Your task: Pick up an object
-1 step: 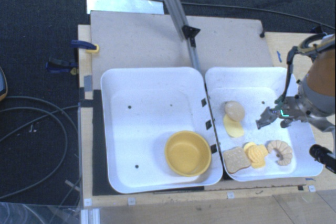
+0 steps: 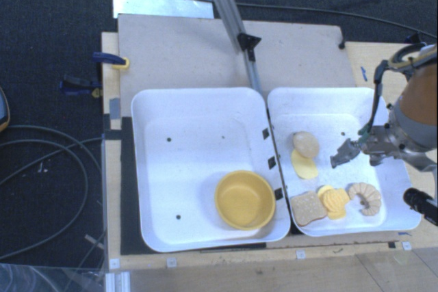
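Toward the near side of the right bin [image 2: 280, 102] lie small toy foods, close together: a pale round bun [image 2: 306, 143], a yellow disc [image 2: 304, 165] touching it, a bread slice [image 2: 308, 208], a ridged yellow piece [image 2: 335, 202] and a shrimp [image 2: 365, 197]; a yellow bowl [image 2: 244, 199] sits in the left bin [image 2: 147, 109]. These look light, stiff and smooth, so I judge the bun, taken across its sides, the easiest hold. Just right of the bun the hand [image 2: 342, 155] hangs with nothing in it; how wide it stands I cannot tell.

A yellow bowl [image 2: 245, 199] sits in the left bin [image 2: 157, 113]; the gripper [image 2: 344, 154] hovers over the right bin [image 2: 321, 102], beside food pieces.
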You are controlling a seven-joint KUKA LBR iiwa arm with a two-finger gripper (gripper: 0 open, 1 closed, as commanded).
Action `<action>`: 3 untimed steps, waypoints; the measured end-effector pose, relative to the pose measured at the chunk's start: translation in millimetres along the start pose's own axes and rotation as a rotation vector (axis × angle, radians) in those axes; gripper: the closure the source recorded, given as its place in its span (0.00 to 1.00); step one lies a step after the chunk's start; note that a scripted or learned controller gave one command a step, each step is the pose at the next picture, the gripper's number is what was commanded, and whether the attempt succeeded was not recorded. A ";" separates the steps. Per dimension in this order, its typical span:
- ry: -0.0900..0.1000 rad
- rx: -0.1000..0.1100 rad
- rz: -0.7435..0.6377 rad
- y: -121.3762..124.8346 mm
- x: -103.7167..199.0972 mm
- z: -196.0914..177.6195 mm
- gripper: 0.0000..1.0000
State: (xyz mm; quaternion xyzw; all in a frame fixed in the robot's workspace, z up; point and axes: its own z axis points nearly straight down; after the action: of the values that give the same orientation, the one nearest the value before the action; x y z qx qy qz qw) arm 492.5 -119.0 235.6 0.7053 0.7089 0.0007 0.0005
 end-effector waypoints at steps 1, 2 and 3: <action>0.001 0.005 0.003 1.2 10.1 56.4 0.00; 0.001 0.005 0.005 10.6 7.3 107.0 0.00; 0.001 0.005 0.004 10.3 7.6 147.3 0.00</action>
State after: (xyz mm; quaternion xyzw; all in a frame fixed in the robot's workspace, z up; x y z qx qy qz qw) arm 503.1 -111.3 88.3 0.7067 0.7075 -0.0007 -0.0014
